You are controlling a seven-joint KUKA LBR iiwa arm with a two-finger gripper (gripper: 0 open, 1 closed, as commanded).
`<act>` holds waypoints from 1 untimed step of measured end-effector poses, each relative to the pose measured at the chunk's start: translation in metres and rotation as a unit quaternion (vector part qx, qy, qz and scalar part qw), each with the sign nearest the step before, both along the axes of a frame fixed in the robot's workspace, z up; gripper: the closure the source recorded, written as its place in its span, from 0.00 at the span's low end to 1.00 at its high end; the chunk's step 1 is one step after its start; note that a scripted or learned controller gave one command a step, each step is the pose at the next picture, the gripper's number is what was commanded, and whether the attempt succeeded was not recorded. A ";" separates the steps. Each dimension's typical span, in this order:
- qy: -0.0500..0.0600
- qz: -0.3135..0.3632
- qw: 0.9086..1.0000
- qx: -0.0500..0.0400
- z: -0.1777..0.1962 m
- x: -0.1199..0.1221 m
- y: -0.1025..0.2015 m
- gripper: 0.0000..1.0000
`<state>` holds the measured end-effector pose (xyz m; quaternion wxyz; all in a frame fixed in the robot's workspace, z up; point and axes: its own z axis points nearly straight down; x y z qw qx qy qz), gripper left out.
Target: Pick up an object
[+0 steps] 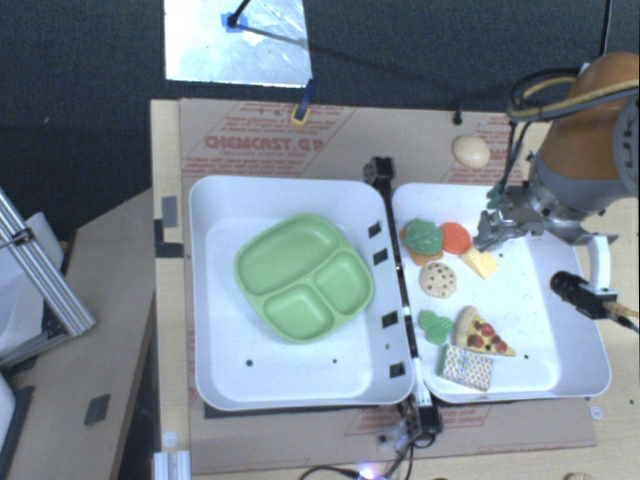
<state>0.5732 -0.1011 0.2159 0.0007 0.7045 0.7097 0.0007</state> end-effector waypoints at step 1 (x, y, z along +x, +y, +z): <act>0.000 0.001 1.000 0.001 0.008 0.008 0.061 1.00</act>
